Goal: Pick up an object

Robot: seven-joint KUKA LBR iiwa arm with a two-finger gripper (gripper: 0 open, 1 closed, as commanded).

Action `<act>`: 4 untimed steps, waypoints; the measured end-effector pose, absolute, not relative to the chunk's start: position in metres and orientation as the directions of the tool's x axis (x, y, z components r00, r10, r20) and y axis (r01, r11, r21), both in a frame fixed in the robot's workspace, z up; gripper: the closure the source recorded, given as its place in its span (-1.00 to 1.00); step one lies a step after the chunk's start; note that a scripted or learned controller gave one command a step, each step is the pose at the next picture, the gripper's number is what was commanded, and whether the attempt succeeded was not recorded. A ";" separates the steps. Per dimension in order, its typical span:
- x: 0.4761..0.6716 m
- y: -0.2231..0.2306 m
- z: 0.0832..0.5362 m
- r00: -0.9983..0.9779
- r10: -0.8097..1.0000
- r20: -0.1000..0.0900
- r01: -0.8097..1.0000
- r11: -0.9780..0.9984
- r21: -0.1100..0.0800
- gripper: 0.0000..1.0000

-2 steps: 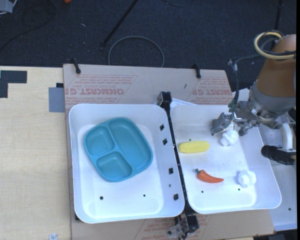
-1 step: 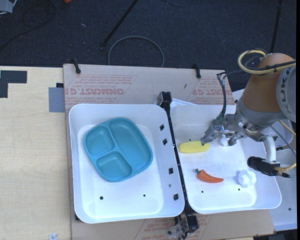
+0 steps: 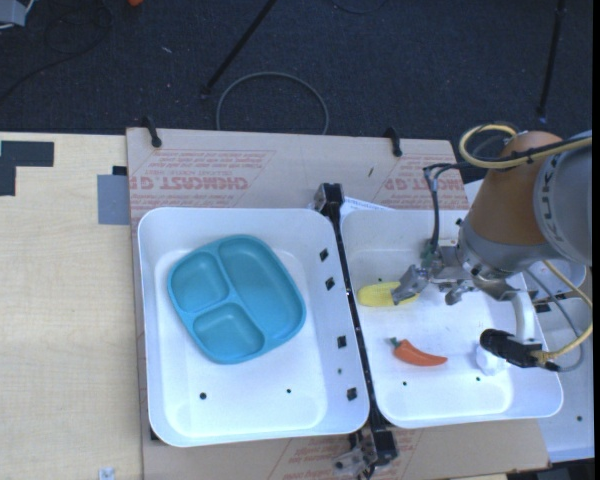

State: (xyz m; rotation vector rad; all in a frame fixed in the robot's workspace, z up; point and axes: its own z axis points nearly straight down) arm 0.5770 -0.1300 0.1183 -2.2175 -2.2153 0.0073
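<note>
A yellow, banana-like object (image 3: 378,295) lies near the left wall of the right bin (image 3: 540,403). An orange carrot-like piece with a green tip (image 3: 418,354) lies closer to the front of that bin. My gripper (image 3: 430,286) hangs low over the right bin, its left side touching or just over the yellow object's right end. The orange piece lies apart from it, toward the front. Nothing can be seen held in the gripper.
The left bin (image 3: 180,408) holds a blue divided plate (image 3: 236,297). A black divider (image 3: 346,318) with clips runs between the two bins. The grey arm (image 3: 540,208) reaches in from the right above the right bin's far corner. Cardboard (image 3: 230,173) lies under the bins.
</note>
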 end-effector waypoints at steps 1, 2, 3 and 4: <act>0.578 -0.132 0.131 0.005 1.000 0.001 1.000 -0.005 -0.006 1.00; 0.576 -0.124 0.190 -0.001 1.000 0.000 1.000 0.001 0.002 1.00; 0.571 -0.120 0.235 -0.001 1.000 0.000 1.000 0.001 0.002 1.00; 0.572 -0.121 0.288 -0.001 1.000 -0.001 1.000 0.001 0.003 1.00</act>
